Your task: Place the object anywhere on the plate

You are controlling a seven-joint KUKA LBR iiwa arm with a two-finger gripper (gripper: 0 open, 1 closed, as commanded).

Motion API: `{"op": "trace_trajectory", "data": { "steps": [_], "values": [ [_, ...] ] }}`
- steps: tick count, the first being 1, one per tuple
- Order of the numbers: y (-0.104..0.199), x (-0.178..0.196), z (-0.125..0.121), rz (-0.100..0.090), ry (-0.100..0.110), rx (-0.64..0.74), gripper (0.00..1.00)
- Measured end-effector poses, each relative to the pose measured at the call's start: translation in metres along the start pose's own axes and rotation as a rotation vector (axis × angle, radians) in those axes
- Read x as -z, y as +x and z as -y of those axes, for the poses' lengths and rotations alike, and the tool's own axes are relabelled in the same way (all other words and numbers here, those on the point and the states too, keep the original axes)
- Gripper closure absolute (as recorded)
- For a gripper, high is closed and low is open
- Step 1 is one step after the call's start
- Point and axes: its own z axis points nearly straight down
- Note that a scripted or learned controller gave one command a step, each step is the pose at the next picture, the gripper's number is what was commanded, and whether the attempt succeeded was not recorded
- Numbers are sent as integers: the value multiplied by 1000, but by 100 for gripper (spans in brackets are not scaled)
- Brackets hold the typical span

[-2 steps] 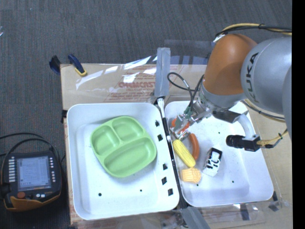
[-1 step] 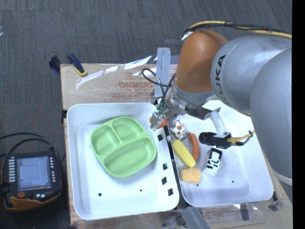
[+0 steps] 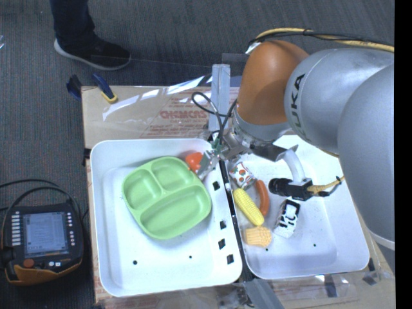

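Hand [image 3: 209, 161] — grip state unclear | orange object [image 3: 193, 161] touching it — beside plate [image 3: 166, 196]

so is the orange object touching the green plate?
Cannot tell. In the camera view the orange object sits right at the green plate rim's upper right, by the gripper; no clear gap or contact shows.
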Motion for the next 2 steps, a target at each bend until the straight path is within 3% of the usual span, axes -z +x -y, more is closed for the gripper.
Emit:
{"op": "trace_trajectory", "data": {
  "steps": [1,2],
  "values": [
    [0,8,0,-2,3,0,100],
    [33,31,31,0,2,-469,100]
  ]
}}
